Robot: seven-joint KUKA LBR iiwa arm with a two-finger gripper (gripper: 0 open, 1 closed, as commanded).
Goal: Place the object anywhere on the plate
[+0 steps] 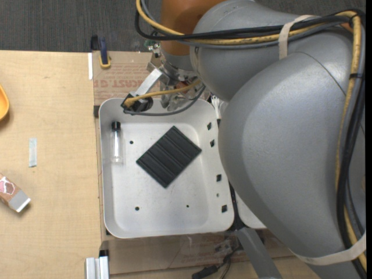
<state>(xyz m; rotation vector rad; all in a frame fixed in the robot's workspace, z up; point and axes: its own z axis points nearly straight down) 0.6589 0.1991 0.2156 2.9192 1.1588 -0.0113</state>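
A black ribbed square plate (169, 156) lies flat and turned like a diamond in the middle of the left white bin (106, 179). A clear tube with a black cap (117, 142) lies along the bin's left wall, apart from the plate. My gripper (169, 96) hangs over the bin's back edge, behind the plate, with yellow and black cables looping around it. The grey arm with its orange band (186, 4) hides much of the gripper.
The arm's big grey body (290, 132) covers the right bin. On the wooden bench to the left lie a small grey strip (32, 153), a red-and-white item (13, 194) and an orange edge (3, 103). A blue clamp (102, 50) stands behind the bin.
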